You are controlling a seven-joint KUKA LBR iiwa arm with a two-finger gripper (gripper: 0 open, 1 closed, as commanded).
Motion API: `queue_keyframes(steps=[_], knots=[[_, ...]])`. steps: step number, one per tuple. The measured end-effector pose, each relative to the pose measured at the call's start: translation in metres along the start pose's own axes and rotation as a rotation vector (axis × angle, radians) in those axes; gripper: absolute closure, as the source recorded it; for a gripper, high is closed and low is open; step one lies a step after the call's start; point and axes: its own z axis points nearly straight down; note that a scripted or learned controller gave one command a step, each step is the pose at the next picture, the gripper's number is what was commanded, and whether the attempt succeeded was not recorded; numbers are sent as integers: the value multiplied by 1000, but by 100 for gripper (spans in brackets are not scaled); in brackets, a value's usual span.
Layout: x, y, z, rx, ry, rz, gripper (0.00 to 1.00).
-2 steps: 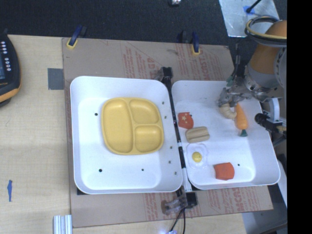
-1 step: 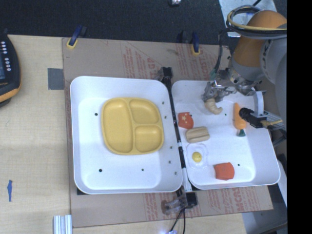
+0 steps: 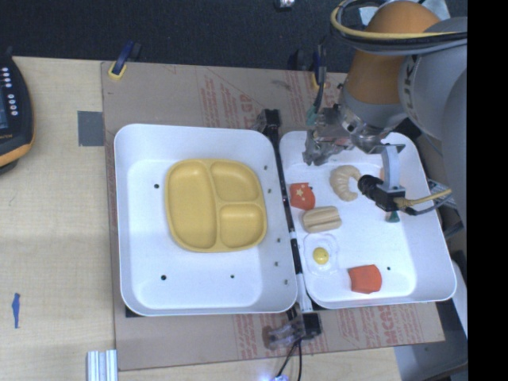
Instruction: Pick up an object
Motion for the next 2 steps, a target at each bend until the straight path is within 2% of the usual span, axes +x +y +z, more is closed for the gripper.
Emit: queue_keyframes(steps=[1,2], knots=[[-5,0,3,3,-2,7,0],[-77,27,66,2,-6,13,0]])
